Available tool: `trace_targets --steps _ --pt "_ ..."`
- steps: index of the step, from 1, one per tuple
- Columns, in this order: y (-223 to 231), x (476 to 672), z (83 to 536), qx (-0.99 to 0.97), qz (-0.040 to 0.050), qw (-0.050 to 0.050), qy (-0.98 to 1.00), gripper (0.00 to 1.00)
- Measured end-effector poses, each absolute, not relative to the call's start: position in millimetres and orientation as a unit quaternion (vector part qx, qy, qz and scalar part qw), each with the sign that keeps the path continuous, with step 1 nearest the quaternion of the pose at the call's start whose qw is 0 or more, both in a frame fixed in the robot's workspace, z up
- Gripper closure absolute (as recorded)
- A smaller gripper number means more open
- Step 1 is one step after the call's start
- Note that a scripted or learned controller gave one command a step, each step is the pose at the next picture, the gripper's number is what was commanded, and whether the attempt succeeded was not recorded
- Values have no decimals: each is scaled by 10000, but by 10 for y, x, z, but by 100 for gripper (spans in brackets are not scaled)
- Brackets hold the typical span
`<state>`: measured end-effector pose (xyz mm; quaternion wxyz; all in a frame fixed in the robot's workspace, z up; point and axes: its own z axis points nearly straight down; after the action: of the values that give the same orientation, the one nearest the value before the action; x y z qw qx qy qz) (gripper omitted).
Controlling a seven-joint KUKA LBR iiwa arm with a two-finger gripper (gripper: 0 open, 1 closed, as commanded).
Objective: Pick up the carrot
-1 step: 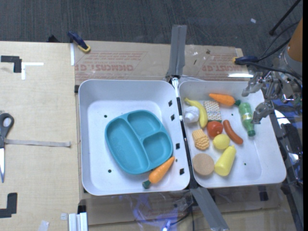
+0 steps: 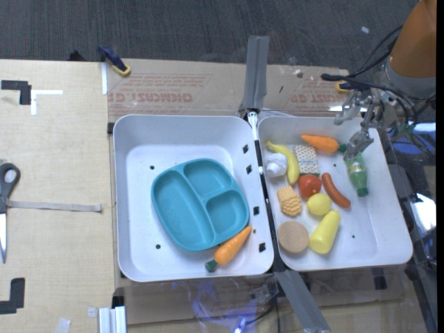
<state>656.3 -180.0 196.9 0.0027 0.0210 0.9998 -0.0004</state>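
One orange carrot with a green end lies in the left bin, against the front right corner of the blue divided plate. A second orange carrot lies at the back of the right bin. My gripper hovers over the back right part of the right bin, just right of that second carrot. It is open, and nothing sits between its fingers. A green bottle lies right below it.
The right bin also holds a banana, a white garlic bulb, a cracker, a tomato, a sausage, a lemon, a yellow squash and a round biscuit. Scissors lie far left.
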Motion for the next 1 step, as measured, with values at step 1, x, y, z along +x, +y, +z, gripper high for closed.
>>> trace_targets --steps 1 --pt "-2076 6548 1075 1138 -5 25 9935 0"
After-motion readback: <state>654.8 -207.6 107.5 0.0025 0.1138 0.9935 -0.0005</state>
